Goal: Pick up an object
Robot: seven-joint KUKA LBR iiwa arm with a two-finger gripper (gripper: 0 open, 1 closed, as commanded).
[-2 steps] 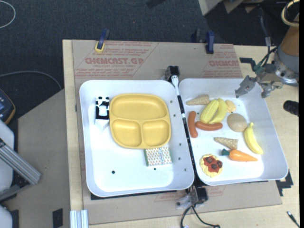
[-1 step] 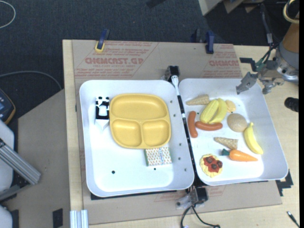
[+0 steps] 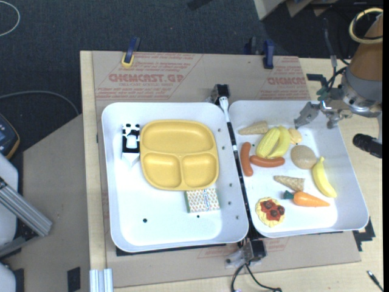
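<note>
We see the gripper (image 3: 317,112) up over the right bin (image 3: 349,215), its fingers spread and holding nothing. The peeled banana (image 3: 275,141) is near (just below, to the left). We should drop straight down, then squeeze gently.

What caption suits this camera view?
Gripper poised above right bin of toy food; yellow tray sits in left bin.

We see an arm (image 3: 366,72) with an orange band over a grey wrist, and a silvery metal pincer (image 3: 317,115) trailing dark cables.
</note>
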